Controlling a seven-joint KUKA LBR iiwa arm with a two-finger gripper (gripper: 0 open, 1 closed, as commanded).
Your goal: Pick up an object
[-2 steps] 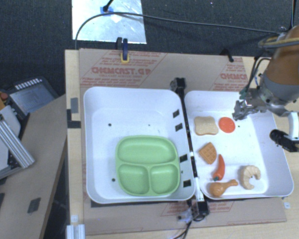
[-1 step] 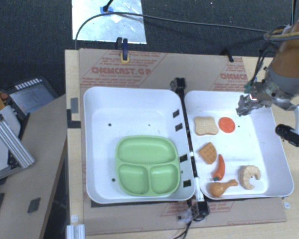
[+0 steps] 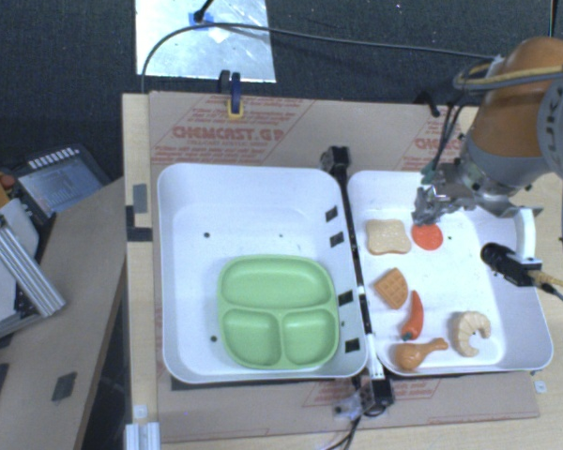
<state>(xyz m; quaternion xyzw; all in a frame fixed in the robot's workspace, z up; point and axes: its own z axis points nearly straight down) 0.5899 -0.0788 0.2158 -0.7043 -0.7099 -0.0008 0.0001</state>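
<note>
The right bin [image 3: 507, 307] holds several toy foods. A red tomato slice [image 3: 428, 237] lies near its back, beside a slice of bread [image 3: 388, 237]. Further forward are a waffle square [image 3: 391, 288], a red-orange chili pepper [image 3: 413, 316], a chicken drumstick [image 3: 416, 352] and a pale shrimp [image 3: 470, 332]. My gripper [image 3: 433, 204] hangs low over the back of the right bin, just above and behind the tomato slice. Nothing shows between its fingers.
The left bin [image 3: 197, 204] holds a green divided plate [image 3: 278, 309]. A black clamp [image 3: 338, 157] sits at the back where the bins meet. A black fitting [image 3: 507, 262] stands at the right bin's right wall. Cables run overhead at the back.
</note>
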